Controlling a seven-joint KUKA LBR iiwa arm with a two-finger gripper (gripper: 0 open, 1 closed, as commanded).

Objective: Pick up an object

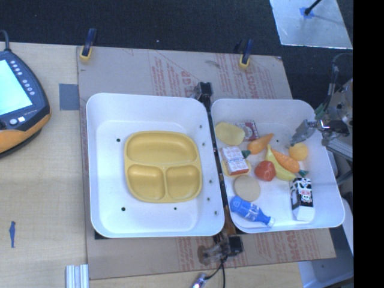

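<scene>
Claw (305, 131) sits low over right bin (336, 212), upper right part, just above a small orange fruit (298, 152). Finger state: cannot tell (view too coarse). Nothing visibly gripped. Yellow divided tray (162, 165) lies in left bin (102, 161) on the bench (42, 197).

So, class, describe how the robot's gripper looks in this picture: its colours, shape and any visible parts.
The gripper is metal grey, a slim pointed piece at the right bin's far right rim. Behind it sits a blocky silver-grey wrist assembly with dark parts and a small green spot. Finer markings are too small to tell.
</scene>
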